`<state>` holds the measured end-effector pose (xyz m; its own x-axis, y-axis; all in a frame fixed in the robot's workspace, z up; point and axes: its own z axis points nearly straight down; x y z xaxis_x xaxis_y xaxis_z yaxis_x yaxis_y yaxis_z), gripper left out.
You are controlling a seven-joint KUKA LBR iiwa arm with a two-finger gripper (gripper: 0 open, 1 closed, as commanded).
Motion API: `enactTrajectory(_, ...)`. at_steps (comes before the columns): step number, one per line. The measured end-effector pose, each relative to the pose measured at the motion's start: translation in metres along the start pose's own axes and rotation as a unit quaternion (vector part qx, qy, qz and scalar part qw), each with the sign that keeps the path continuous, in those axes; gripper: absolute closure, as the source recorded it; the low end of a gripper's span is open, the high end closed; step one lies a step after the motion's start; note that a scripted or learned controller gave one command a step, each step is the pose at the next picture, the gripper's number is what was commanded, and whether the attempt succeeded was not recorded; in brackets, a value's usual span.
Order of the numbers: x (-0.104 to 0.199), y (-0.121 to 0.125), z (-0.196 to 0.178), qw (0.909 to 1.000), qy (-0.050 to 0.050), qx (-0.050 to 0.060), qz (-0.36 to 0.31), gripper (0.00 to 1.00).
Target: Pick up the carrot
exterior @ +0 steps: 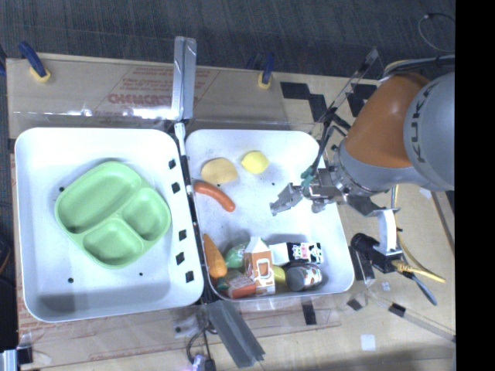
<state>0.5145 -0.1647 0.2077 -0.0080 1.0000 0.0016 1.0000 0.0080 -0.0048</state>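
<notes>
1 carrot (214, 256), 1 sausage (215, 195) and 2 yellow items lay in the right bin (294, 139); the gripper (290, 199) hovered spread, holding nothing.

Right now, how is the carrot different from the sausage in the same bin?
The carrot is orange and tapers to a point; the sausage is redder, with rounded ends. The carrot lies against the bin's left wall, beside a pile of other things; the sausage lies alone farther up, near a yellow potato. The carrot runs nearly straight up and down the picture; the sausage lies slanted and slightly curved. Both are long, thin and in the right bin.
</notes>
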Motion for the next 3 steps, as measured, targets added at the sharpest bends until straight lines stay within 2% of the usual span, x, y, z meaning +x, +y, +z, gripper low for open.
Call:
enactTrajectory(1,0.078,-0.003,0.013,1.0000,-0.001,0.000,-0.004,0.00)
enactTrajectory(2,0.129,0.011,-0.031,0.9931,-0.001,-0.001,0.117,0.00)
enactTrajectory(3,0.197,-0.037,0.017,1.0000,-0.001,0.000,0.009,0.00)
